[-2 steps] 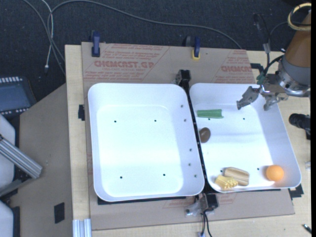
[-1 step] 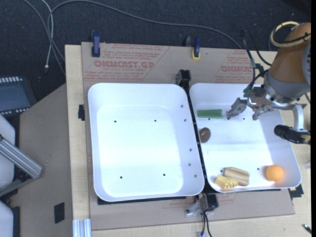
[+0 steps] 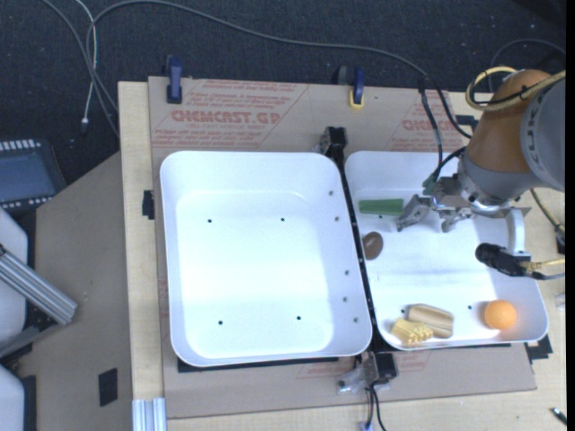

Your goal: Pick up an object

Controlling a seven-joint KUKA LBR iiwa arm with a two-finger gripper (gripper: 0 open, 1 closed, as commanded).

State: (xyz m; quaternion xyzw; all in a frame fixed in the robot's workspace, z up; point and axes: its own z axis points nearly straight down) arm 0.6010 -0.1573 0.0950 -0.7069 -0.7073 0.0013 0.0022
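My gripper [image 3: 429, 215] hangs over the back part of the right bin [image 3: 422, 268], fingers spread apart with nothing between them. A flat green block [image 3: 381, 207] lies just to its left near the bin's back wall. A small brown object [image 3: 371, 244] sits by the bin's left wall. Near the front lie a tan cylinder [image 3: 429, 315] and a yellow corn-like piece [image 3: 412, 332] side by side. An orange ball [image 3: 500, 315] rests in the front right corner.
The left bin [image 3: 260, 259] stands beside the right one, with a black clip [image 3: 334, 139] at the divide behind them. Blue clamps [image 3: 173, 77] hold the cardboard base at the back. Cables trail from the arm on the right.
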